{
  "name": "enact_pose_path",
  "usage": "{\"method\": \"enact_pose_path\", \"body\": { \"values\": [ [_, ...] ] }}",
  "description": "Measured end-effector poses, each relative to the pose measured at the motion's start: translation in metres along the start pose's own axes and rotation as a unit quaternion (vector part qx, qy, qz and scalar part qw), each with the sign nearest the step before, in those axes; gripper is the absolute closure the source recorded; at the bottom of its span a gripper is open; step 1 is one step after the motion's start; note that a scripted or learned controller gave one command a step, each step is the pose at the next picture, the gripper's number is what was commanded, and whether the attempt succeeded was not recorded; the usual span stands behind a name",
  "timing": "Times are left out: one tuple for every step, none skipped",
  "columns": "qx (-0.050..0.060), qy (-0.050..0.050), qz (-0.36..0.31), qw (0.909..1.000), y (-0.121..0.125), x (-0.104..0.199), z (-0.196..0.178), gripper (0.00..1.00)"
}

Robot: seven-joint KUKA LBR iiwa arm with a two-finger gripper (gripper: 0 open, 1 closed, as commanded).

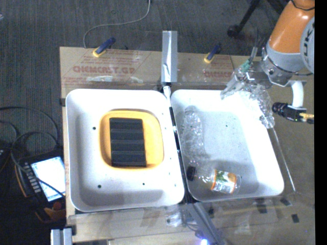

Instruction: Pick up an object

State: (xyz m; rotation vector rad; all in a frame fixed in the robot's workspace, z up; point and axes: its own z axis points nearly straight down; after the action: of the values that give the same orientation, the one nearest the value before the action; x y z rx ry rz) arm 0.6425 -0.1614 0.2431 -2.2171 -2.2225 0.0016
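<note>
Bottle lay along the right bin's near edge. Gripper hung over its far edge; finger state could not be determined.

arm: cut off by the top and right edges at 2 o'clock
gripper: fingers blurred, state unclear
clear bottle: outline hard to trace

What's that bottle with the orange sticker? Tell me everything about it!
The bottle looks like clear plastic, with a dark cap and an orange, green and white label. It lies on its side on the floor of the right bin, near the front edge, cap pointing left. Another clear, crinkly bottle lies just behind it. Nothing grips it.
</note>
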Motion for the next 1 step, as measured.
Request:
{"method": "enact_pose_path", "body": {
  "values": [
    [0.000, -0.001, -0.045, 0.9990, -0.0694, -0.0443, 0.0597, 0.00]
  ]
}}
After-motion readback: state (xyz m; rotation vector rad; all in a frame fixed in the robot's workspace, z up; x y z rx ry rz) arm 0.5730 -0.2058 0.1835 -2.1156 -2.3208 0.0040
